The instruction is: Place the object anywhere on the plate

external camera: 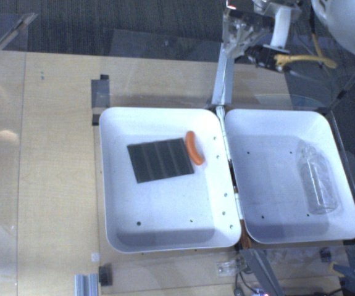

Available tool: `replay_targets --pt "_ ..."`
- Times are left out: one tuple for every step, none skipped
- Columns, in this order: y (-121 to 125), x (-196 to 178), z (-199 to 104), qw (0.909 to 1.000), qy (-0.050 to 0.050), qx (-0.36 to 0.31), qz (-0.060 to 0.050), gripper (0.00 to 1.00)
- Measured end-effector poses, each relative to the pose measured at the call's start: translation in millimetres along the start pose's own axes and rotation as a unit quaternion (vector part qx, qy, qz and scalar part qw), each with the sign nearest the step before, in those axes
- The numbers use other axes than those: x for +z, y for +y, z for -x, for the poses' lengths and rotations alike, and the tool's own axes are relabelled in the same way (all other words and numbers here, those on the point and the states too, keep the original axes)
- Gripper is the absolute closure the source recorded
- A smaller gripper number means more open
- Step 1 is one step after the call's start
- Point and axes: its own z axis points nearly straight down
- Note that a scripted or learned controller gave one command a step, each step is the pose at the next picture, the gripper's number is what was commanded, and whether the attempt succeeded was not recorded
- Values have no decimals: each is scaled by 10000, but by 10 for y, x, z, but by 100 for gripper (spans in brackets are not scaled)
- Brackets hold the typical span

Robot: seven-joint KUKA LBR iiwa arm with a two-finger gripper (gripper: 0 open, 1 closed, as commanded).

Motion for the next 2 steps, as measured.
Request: replay_targets --pt "105 15 582 9981 -12 619 -21 100" --pt "94 957 574 9843 -14 1765 -27 100"
